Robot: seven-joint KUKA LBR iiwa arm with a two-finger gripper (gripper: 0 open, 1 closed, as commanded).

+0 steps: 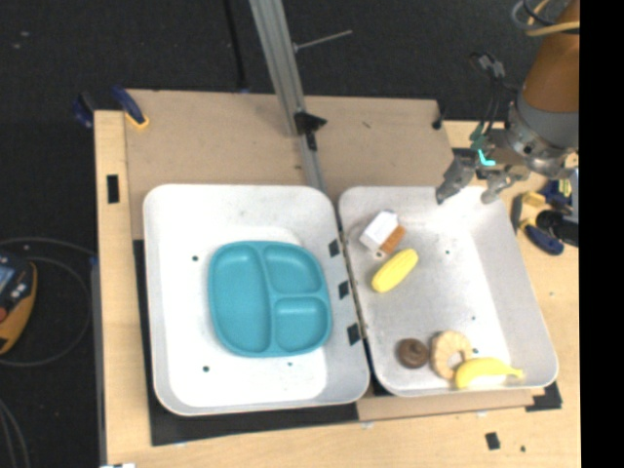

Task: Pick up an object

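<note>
My gripper (474, 189) hangs over the far edge of the right bin (507, 281), its two grey fingers spread apart and open with nothing between them. Below and to its left lie a white and orange box (381, 232) and a yellow lemon-like piece (394, 270). At the bin's near edge sit a brown round piece (411, 353), a tan cookie-like piece (449, 350) and a yellow banana (487, 372).
The left bin (175, 222) holds a teal divided plate (269, 296). A grey metal post (283, 66) rises behind the bins. Blue and yellow clamps (542, 220) sit at the right edge of the bench.
</note>
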